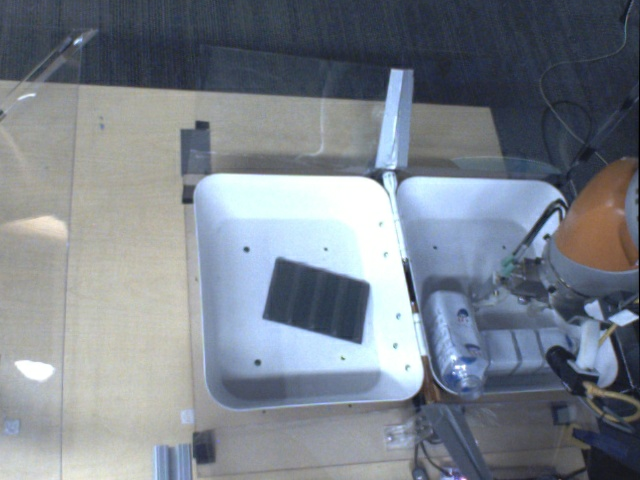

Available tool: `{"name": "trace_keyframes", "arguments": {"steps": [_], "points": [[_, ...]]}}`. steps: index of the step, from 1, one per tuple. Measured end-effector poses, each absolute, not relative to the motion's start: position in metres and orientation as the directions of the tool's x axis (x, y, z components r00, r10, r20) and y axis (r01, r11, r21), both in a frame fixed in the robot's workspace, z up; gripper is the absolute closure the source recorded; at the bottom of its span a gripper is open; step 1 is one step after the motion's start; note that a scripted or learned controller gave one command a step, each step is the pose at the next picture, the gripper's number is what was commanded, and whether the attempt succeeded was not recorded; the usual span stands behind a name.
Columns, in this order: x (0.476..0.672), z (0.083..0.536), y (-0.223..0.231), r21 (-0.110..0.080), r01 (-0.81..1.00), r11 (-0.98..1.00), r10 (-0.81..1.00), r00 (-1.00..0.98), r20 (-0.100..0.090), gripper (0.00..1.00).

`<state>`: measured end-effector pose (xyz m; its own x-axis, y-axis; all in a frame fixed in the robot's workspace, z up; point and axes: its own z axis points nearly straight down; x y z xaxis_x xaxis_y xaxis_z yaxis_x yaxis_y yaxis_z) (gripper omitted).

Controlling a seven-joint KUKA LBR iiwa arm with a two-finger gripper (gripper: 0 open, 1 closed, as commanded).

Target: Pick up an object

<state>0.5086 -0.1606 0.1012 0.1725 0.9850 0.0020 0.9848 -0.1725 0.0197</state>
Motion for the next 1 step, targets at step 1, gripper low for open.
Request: {"name": "trace_keyframes", "arguments": {"steps": [1], "points": [[0.5784,0.0885,-0.139,0.012,0.983,-0.182,0.983,0.182,0.002,0.0]]}}
